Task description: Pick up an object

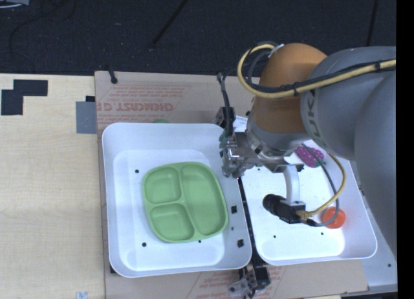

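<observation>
So the green divided plate [185,201] sits in the left bin [123,162], about center. In the right bin [336,249] there's a purple thing [310,156] up around 1 o'clock and an orange ball-ish object [334,217] at roughly 4 o'clock. The end effector [231,159] hangs over the divider between bins, at 9 o'clock of the right one. Honestly can't tell what state it's in.
</observation>
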Motion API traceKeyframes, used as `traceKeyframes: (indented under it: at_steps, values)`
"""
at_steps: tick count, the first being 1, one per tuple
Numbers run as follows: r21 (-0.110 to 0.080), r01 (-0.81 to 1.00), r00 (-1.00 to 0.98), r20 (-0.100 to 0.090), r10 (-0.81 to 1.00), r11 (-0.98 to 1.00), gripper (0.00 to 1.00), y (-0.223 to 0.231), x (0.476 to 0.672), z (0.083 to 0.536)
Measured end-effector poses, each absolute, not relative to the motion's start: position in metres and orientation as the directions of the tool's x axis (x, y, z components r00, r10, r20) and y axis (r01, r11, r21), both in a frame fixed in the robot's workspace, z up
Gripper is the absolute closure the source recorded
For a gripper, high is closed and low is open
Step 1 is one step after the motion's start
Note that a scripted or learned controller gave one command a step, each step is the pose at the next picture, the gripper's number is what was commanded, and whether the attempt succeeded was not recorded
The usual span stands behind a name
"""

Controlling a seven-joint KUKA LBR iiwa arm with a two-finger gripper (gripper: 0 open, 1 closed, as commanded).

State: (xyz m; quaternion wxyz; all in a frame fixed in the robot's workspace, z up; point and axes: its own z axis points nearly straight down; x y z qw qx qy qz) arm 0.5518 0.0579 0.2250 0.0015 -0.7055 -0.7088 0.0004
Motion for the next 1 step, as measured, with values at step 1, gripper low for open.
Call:
traceKeyframes:
  at_steps: [1]
  values:
    - [-0.001, 1.000, -0.003, 0.001, 1.000, 0.003, 1.00, 0.1019, 0.5804, 0.2322]
